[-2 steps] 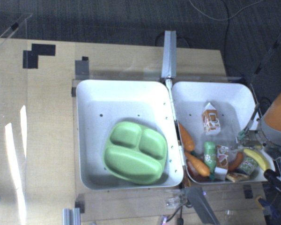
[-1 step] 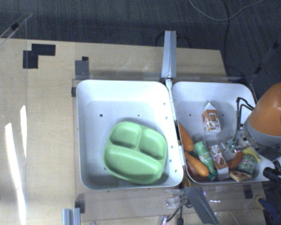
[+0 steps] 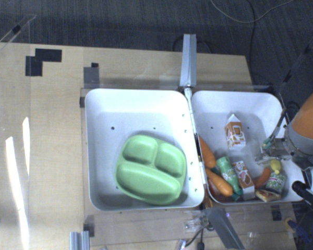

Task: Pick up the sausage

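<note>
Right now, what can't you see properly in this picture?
- Arm: cut off by the right edge of the camera view, so most of it is out of the picture.
- Sausage: partly covered by the toys piled around it in the right bin.
- Carton: its printing is too small to read.
- Tray: upside down or not, too blurred to tell.
</note>
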Available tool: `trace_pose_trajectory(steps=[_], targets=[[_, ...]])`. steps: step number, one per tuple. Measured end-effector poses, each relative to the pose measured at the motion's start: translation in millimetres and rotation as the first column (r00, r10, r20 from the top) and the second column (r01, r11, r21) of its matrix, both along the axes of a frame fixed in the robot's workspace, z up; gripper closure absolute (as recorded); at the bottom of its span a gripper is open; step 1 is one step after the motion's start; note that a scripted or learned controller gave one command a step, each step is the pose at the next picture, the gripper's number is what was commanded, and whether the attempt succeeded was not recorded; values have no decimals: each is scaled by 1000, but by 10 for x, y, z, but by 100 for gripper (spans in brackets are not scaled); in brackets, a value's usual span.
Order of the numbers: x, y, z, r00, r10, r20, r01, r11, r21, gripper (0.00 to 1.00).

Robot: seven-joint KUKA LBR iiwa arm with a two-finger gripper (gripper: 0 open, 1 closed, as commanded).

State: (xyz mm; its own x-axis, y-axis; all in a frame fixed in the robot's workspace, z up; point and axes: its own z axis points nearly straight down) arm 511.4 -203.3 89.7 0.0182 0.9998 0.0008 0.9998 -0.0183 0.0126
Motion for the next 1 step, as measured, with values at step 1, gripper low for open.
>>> trace_pose_trajectory(steps=[1], targets=[[46,160,23,1000,19,-2,-19,1000,24,0]])
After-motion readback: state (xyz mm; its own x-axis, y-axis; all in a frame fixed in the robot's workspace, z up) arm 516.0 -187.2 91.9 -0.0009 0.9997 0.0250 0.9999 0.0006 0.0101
